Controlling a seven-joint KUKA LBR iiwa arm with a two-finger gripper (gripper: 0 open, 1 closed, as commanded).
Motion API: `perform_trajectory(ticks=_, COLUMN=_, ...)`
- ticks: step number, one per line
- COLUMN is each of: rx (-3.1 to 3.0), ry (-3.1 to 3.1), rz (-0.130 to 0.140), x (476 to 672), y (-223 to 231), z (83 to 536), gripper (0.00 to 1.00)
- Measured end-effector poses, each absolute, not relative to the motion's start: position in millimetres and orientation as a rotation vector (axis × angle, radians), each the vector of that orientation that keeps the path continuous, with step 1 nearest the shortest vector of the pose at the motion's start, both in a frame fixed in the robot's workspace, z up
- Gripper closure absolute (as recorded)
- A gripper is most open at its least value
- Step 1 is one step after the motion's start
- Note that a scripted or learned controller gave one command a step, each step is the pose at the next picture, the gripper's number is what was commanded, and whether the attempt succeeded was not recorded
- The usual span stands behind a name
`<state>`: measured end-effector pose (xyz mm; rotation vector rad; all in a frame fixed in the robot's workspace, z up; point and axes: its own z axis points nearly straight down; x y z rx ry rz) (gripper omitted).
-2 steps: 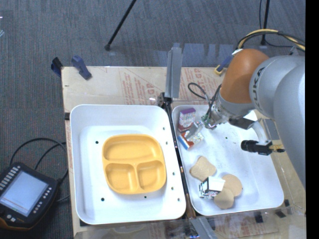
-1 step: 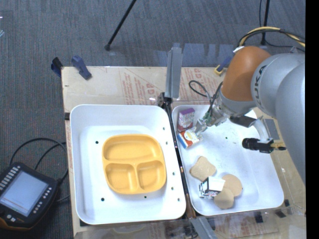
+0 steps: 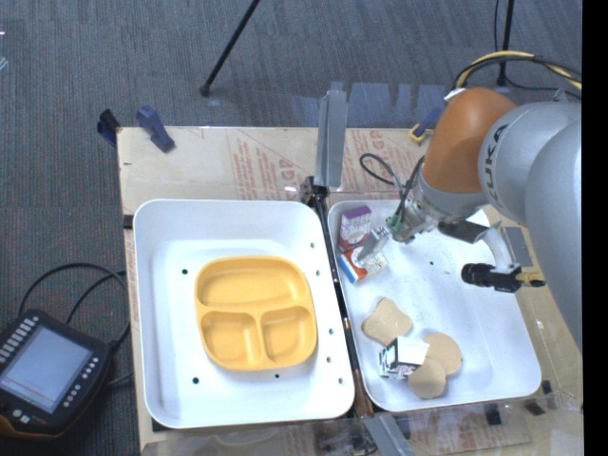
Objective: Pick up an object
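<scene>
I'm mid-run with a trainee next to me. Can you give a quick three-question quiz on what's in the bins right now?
1. True or false: the yellow tray lies in the left bin.
2. How many beige pieces lie in the right bin?
3. Which thing is the claw nearest to?
A) the yellow tray
B) the red and white packet
C) the beige pieces

Key: 1 true; 2 three; 3 B.
</scene>
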<state>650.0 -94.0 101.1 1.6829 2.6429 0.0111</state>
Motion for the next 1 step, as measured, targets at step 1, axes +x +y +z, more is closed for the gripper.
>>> perform_trajectory(ticks=1, rx=1.752, ry=2.618, rz=-0.004, x=552.6, y=-86.8, z=83.2, gripper=0.00)
